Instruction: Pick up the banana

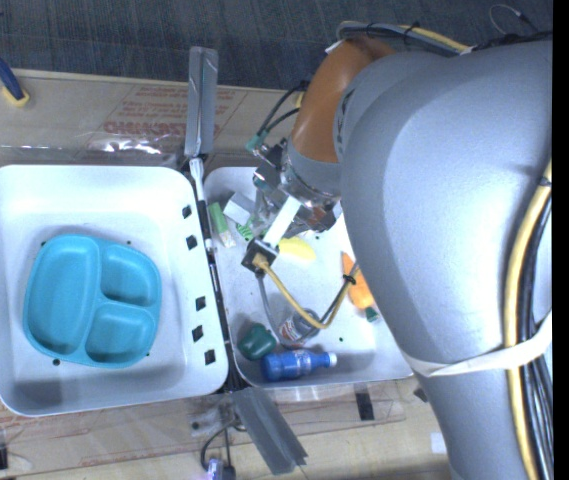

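My claw (304, 216) hangs low over the right bin (382, 353). I cannot tell how far open it is or whether it has hold of anything. The banana (300, 251) lies in that bin, just beside the claw. Near it is an orange thing (360, 286). A green lump (257, 341) and a blue bottle (294, 364) lie by the front wall. The left bin (4, 203) holds a blue plate (92, 300).

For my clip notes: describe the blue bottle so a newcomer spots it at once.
Find the white bin under the arm. At its near edge a blue bottle lies on its side, beside a dark green lump. It is the only blue thing in that bin.
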Robot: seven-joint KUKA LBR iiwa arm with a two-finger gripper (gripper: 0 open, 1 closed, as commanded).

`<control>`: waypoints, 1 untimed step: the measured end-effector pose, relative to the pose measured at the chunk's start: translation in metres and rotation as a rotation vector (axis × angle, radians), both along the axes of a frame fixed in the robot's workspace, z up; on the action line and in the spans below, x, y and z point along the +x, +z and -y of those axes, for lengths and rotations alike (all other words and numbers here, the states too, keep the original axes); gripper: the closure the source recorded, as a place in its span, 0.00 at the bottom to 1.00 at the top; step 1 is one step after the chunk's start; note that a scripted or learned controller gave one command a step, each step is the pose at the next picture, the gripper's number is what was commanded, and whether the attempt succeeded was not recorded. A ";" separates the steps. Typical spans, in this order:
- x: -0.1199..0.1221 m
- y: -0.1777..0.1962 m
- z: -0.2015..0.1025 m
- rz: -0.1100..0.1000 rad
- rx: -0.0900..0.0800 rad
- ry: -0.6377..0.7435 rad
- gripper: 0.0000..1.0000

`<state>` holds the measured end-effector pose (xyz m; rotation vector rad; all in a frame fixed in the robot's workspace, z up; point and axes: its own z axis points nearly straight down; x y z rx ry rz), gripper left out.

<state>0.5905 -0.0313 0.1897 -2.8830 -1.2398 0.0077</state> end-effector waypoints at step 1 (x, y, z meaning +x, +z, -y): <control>0.000 0.000 0.000 -0.001 0.000 0.000 0.00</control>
